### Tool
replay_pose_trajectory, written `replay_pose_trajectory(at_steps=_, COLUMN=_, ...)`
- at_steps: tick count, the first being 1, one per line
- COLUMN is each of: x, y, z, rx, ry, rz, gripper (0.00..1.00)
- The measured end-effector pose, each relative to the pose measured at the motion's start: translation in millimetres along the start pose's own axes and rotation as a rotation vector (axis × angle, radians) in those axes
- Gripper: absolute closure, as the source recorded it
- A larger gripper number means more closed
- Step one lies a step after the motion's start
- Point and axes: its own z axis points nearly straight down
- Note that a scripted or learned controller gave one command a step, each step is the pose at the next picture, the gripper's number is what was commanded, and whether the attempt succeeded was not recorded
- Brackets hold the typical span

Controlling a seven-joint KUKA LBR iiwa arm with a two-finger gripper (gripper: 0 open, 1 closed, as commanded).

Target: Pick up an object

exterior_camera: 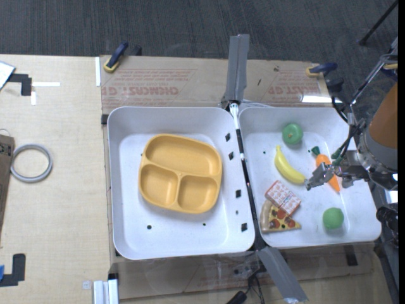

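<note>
My gripper (pixel 318 180) hangs low over the carrot (pixel 328 170) in the right bin (pixel 361 233), its grip impossible to judge.

Orange carrot (pixel 328 171) lies in the right bin (pixel 361 233), beside the banana (pixel 288 168).

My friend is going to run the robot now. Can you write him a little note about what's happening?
Gripper: low in the right bin, right by the carrot. It holds nothing that I can see.
Also in the right bin: green apple, banana, red snack box, pizza slice, green ball.
Left bin: yellow divided plate.
Done: nothing lifted.
Left: grab one object, probably the carrot, and lift it.
</note>
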Motion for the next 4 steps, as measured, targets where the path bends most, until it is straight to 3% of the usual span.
replay_pose_trajectory(at_steps=1, x=-7, y=-6, z=81, rx=0.0, ry=0.0, rz=0.191, gripper=0.0)
replay_pose_trajectory(at_steps=2, x=-47, y=-5, z=35, rx=-0.003, ry=0.0, rz=0.131, gripper=0.0)
replay_pose_trajectory(at_steps=3, x=-70, y=43, z=116, rx=-0.005, ry=0.01, rz=0.105, gripper=0.0)
replay_pose_trajectory(at_steps=4, x=-73, y=42, z=107, rx=-0.004, ry=0.004, rz=0.108, gripper=1.0)
